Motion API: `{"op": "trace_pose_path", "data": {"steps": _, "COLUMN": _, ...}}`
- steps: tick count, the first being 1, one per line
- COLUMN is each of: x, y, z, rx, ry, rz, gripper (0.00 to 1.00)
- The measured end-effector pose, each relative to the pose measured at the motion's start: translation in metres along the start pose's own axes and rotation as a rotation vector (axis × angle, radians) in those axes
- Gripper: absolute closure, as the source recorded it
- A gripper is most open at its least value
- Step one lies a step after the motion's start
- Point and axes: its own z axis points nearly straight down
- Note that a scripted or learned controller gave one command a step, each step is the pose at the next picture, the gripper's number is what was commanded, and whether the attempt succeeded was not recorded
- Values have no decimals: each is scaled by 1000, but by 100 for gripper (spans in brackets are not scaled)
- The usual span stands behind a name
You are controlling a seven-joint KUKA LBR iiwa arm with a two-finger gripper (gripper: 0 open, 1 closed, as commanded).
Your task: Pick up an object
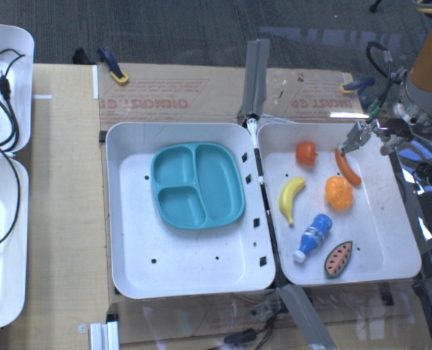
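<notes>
**Right bin: six toys, gripper over back-right corner**

Nearest the camera: watermelon slice [338, 259], flat wedge with dark rind, red face and black seeds, at the front of the right bin [390, 217]. Just left of it, a blue bottle [313, 237] lying tilted, white cap toward the front. Material unclear, looks like plastic.

Pick candidates further back: orange [339, 192], round and matte, mid-bin. Red-orange sausage [348, 168], long and smooth, lying diagonal, its lower end just beside or touching the orange; can't tell which. Banana [291, 197], curved yellow, left of the orange and apart from it. Tomato [306, 152], small and round, near the back wall.

Gripper [368, 138] sits over the back-right corner, just above the sausage's upper end. Fingers [352, 140] are metallic and thin; the gap between them is hard to read against cables and glare. Nothing visibly between them, so width is a cannot-tell. Arm is cut off at the right edge; orange band partly in frame.

Left bin [128, 232]: teal three-compartment plate [198, 184], rounded corners, smooth plastic, sitting slightly rotated.

Bench behind: cardboard sheet [201, 93], printed text reversed.
</notes>
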Motion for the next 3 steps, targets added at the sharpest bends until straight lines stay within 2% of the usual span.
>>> {"op": "trace_pose_path", "data": {"steps": 1, "x": -25, "y": 43, "z": 144, "rx": -4, "ry": -1, "rz": 0, "gripper": 0}}
{"op": "trace_pose_path", "data": {"steps": 2, "x": -25, "y": 43, "z": 134, "rx": -4, "ry": -3, "rz": -2, "gripper": 100}}
{"op": "trace_pose_path", "data": {"steps": 3, "x": 6, "y": 60, "z": 24, "rx": -4, "ry": -1, "rz": -3, "gripper": 100}}
